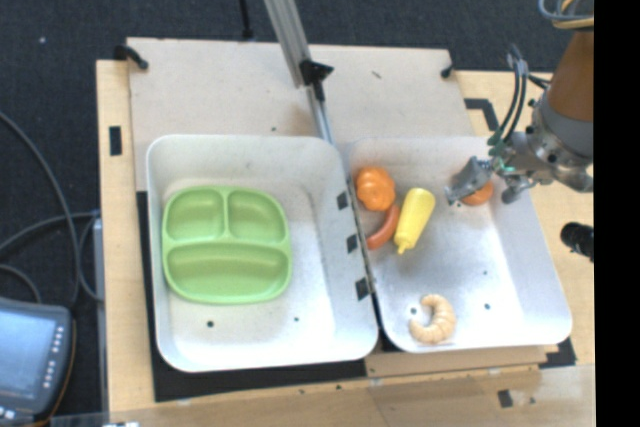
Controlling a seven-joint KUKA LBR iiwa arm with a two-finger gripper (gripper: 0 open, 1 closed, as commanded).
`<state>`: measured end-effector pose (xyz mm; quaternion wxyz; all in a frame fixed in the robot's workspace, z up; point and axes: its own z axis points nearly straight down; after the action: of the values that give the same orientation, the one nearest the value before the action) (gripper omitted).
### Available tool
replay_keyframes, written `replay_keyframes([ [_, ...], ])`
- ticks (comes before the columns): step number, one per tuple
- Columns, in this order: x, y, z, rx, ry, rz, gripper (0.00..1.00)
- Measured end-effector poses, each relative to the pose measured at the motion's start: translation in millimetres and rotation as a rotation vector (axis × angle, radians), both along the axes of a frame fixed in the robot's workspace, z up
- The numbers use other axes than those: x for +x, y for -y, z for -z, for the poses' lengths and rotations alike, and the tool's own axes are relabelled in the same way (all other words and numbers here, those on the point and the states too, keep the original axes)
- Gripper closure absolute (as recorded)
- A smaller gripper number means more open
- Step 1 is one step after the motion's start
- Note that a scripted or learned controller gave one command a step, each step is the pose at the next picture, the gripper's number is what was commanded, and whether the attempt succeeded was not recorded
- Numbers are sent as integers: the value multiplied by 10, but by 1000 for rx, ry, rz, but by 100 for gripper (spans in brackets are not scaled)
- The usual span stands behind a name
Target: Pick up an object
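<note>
Jaws state you cannot tell; they hang low over the right bin point(520, 305), near an orange thing point(478, 194) at its far side. From the left you see a green tray point(227, 244), then pumpkin point(375, 187), sausage point(382, 228), yellow bottle point(414, 219), croissant point(433, 318).

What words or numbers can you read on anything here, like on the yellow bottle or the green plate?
None can be read.
The yellow bottle shows no label.
The green plate is plain, with no writing.
The white bins carry small dark marks, not letters.
The screen at the lower left corner is too blurred to read.
</note>
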<state>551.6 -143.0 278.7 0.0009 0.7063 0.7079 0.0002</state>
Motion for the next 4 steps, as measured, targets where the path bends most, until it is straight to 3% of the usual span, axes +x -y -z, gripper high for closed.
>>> replay_keyframes([
  [1,7,12,-113,-1,3,1,100],
  [2,-76,-164,635,2,-7,5,100],
  [3,-238,42,156,-2,5,4,100],
  [4,-238,28,183,0,1,4,0],
])
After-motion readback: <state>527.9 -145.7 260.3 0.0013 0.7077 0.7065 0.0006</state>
